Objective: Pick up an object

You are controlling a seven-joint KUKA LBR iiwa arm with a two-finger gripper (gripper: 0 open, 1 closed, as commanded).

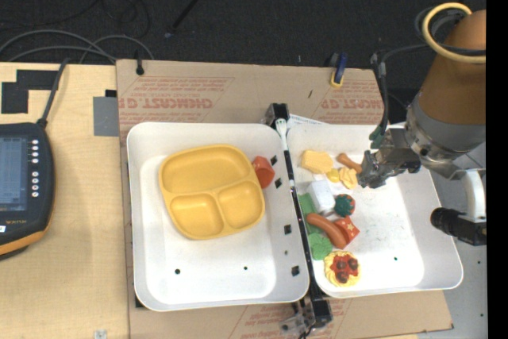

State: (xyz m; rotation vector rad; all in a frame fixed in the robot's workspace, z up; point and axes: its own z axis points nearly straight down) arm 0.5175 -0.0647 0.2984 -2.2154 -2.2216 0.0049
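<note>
While our gripper [371, 175] hangs low over the right bin [413, 250], we cannot tell its finger state. Toy food [332, 202] lies piled along that bin's left side, its nearest pieces just left of our gripper.

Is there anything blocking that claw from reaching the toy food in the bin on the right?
Nothing visible does. The gripper hangs just right of the toy food pile in the right bin, with an orange piece right beside it.
</note>
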